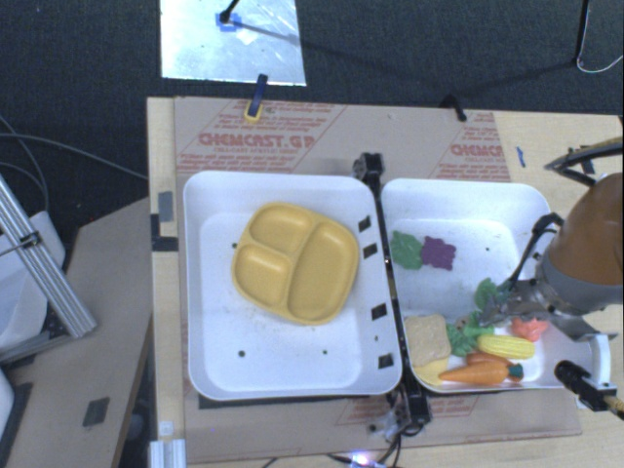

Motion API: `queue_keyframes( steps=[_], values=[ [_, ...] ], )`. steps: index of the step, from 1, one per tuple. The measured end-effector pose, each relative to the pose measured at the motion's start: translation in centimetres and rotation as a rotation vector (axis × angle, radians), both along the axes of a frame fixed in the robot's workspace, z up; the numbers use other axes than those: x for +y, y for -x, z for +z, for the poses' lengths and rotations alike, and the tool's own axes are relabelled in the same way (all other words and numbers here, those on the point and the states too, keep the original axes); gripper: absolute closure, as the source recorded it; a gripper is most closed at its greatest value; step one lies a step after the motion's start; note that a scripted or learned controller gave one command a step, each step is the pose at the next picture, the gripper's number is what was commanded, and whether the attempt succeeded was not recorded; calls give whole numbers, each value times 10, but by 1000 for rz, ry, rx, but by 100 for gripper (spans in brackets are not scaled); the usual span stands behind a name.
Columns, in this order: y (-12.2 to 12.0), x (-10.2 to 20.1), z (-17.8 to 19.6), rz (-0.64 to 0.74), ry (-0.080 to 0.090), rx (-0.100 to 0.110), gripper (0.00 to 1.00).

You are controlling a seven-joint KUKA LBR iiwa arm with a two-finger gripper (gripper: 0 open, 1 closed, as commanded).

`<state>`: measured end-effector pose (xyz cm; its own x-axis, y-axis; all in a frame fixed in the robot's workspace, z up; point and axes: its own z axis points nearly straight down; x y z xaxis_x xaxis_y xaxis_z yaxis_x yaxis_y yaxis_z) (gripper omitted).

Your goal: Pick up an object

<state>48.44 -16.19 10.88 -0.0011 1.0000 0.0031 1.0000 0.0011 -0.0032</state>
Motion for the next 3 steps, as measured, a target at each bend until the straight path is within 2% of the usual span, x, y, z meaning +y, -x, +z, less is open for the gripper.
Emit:
queue_keyframes(
  steps=[1, 2, 3],
  values=[
    [-8, 76, -20, 4, 11, -23, 100],
    [-6, 76, -12, 2, 4, -15, 100],
    [-4, 133, 80, 10, 1, -12, 100]
  ],
)
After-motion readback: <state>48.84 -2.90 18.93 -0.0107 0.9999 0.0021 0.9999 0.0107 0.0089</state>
